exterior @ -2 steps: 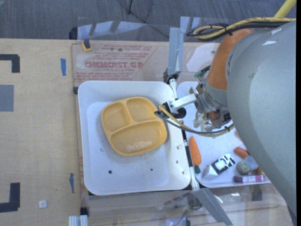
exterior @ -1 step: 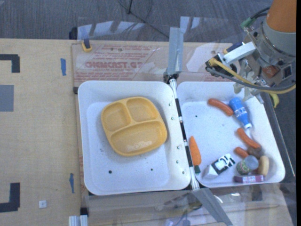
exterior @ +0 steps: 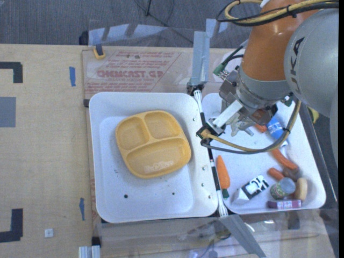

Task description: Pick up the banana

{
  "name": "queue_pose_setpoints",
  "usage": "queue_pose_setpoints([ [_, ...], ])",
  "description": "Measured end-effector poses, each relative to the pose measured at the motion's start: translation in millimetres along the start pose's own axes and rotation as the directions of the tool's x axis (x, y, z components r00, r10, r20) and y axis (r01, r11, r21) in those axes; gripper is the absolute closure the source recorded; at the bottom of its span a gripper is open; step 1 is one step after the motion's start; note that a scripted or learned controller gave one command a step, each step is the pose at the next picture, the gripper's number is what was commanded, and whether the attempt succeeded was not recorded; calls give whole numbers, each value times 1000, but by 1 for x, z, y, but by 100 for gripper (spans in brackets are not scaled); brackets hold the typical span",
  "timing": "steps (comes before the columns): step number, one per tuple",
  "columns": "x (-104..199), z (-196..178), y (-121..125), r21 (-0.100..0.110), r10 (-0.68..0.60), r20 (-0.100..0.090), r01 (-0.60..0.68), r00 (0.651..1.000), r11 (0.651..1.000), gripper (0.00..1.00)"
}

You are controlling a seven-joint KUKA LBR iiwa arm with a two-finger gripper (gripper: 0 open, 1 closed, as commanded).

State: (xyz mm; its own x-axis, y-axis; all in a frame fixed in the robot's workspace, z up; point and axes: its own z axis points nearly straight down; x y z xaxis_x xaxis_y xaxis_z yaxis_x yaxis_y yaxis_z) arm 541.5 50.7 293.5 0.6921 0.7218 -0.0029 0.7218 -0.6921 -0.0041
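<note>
My gripper (exterior: 243, 127) hangs low over the back left part of the right bin (exterior: 314, 198), under the grey wrist and orange band. A white tab sticks out to its left, towards the rim between the bins. The arm hides the back of this bin and whatever lies under it. Small toy foods lie along the bin's front. Among them, a pale tan-yellow rounded piece (exterior: 302, 188) rests at the front right corner; I cannot tell what it is.
An orange carrot (exterior: 222, 172) lies by the right bin's left wall. Nearby lie a black-and-white carton (exterior: 252, 188), two orange sausages (exterior: 280, 157), a blue item (exterior: 274, 128) and a purple bar (exterior: 285, 203). A yellow divided plate (exterior: 153, 143) sits in the left bin (exterior: 107, 198).
</note>
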Motion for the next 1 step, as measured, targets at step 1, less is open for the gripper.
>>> queue_pose_setpoints([
  [1, -11, -141, -6, -3, 104, -2, -104, 995, 995, 100],
])
